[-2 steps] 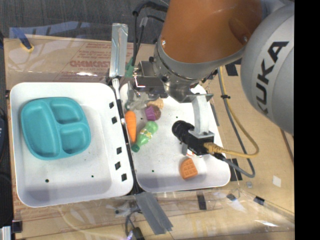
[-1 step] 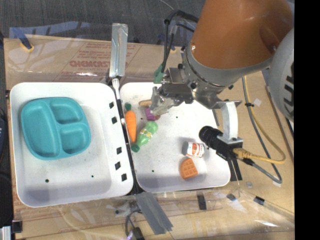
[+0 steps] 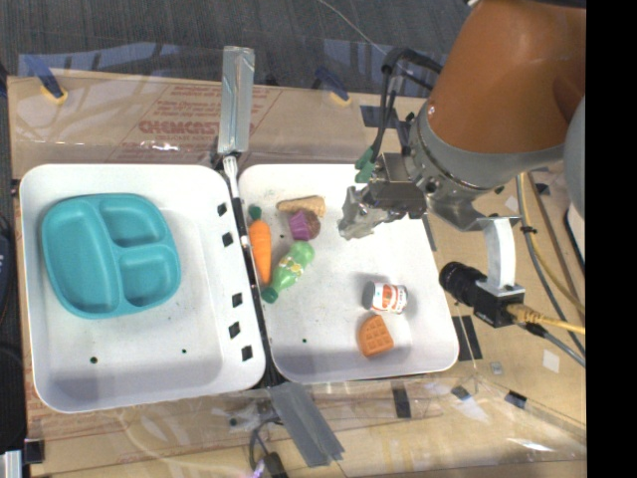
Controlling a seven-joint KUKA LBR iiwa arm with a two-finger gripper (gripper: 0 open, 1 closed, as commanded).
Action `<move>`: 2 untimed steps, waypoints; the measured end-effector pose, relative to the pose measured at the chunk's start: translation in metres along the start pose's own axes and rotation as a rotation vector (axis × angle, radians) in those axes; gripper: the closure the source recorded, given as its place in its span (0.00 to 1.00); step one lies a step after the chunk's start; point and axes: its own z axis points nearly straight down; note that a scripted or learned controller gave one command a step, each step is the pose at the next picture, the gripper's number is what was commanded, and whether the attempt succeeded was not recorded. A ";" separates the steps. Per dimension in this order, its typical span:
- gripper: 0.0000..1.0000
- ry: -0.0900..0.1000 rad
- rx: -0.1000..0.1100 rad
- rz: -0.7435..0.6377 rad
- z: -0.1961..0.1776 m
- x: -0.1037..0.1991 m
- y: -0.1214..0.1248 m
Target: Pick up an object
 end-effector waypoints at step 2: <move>1.00 0.001 -0.005 0.003 -0.037 0.011 0.000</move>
